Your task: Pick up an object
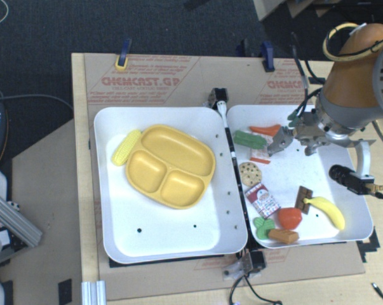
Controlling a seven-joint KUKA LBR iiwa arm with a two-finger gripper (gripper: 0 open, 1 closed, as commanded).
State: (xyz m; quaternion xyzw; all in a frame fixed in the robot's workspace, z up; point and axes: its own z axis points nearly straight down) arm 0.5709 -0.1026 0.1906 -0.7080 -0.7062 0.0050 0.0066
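Grey gripper (294, 142): hovered spread, gripping nothing.
Carrot (265, 131): lay just left, long axis crosswise.

The bench (178, 75) is topped with a brown sheet printed in red lettering, held at its far edge by a yellow clamp (122, 59) and a blue clamp (266, 56). Two shallow white bins lie directly on it, touching: the left bin (115, 189) and the right bin (359, 224).

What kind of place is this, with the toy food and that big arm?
Likely a robotics lab test bench: a grey arm reaches over two white bins, toy food like a banana lies inside, and cables trail on dark carpet.
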